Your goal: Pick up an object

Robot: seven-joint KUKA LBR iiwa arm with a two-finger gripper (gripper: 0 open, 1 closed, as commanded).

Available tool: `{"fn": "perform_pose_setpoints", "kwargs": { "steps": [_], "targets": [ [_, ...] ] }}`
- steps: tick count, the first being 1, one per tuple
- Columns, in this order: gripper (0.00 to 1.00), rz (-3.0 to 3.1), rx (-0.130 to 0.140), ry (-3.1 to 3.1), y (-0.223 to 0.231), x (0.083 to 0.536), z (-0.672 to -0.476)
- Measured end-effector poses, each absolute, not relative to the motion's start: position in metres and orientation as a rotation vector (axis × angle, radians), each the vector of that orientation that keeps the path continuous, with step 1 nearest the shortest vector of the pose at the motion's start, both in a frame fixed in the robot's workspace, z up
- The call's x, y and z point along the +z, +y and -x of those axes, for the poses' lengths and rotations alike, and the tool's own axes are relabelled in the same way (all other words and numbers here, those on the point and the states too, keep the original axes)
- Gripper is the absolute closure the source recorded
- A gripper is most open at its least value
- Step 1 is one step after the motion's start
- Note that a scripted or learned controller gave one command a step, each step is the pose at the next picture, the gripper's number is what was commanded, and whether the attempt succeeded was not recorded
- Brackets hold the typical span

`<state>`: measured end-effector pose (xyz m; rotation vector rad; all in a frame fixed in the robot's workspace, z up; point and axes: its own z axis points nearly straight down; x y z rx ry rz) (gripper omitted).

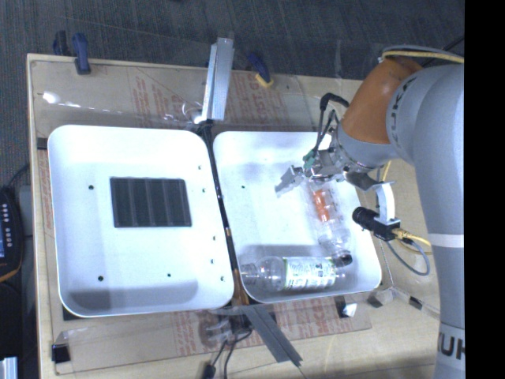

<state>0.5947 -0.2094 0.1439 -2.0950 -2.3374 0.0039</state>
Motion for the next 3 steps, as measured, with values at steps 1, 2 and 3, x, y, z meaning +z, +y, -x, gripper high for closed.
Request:
{"fn": "perform_pose_setpoints", "kwargs": {
  "steps": [1, 2, 3],
  "targets": [
    [0.00, 1.996, 0.001, -2.427, -0.209, 0.193, -0.575],
    [0.00, 1.917, 0.001, -2.489, -0.209, 0.176, -0.611],
    [0.00, 1.993, 0.002, -2.424, -0.210, 0.148, -0.617]
  ]
}}
